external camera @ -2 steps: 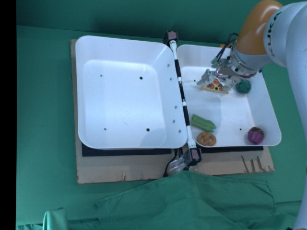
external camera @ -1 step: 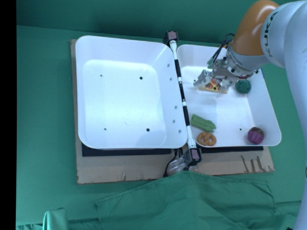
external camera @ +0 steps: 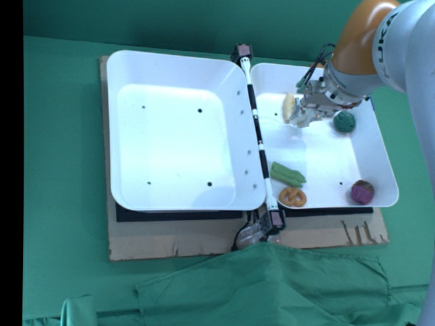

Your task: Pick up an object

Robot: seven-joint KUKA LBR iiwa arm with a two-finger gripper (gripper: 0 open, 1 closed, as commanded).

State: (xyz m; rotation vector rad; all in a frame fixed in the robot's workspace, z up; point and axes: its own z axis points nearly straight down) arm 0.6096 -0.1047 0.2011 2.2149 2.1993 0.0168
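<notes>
While the hand [external camera: 301, 117] hangs over the right bin [external camera: 380, 156] beside a yellow piece [external camera: 289, 106], finger state can't be told; green ball [external camera: 344, 121] nearby.

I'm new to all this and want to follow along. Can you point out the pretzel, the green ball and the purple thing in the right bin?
pretzel [external camera: 293, 196]: camera view, on its middle, near the bin's front edge.
green ball [external camera: 344, 121]: camera view, on its top surface.
purple thing [external camera: 362, 191]: camera view, on its middle, front right corner.
</notes>
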